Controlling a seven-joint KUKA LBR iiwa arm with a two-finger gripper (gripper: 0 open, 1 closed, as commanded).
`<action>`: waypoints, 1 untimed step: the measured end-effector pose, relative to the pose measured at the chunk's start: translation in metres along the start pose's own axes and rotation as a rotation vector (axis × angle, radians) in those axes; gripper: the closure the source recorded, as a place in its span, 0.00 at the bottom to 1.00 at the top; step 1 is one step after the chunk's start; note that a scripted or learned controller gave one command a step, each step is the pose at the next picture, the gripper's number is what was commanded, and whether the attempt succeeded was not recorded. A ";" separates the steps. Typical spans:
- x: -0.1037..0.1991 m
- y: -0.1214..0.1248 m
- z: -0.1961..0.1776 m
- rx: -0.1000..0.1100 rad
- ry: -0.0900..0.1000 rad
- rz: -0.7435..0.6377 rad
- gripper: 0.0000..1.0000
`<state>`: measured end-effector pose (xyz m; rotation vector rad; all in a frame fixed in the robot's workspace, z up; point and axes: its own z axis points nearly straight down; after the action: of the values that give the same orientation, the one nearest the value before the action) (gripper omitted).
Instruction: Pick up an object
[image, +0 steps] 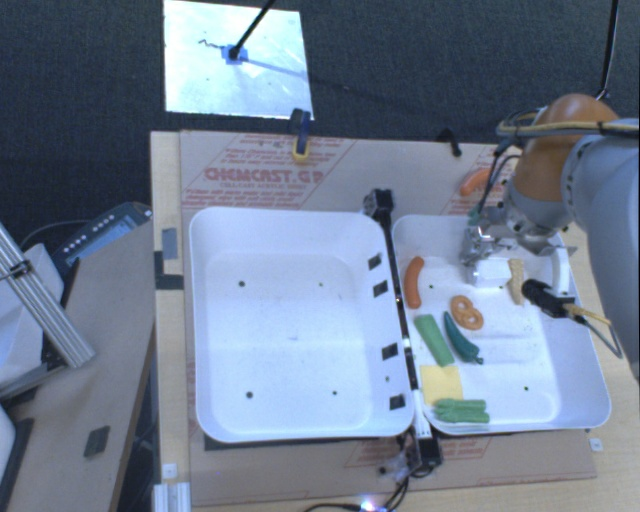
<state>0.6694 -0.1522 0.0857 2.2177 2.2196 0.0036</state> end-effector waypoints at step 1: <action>-0.014 0.000 0.000 0.000 0.000 0.000 1.00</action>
<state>0.6695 -0.1664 0.0859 2.2173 2.2194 0.0032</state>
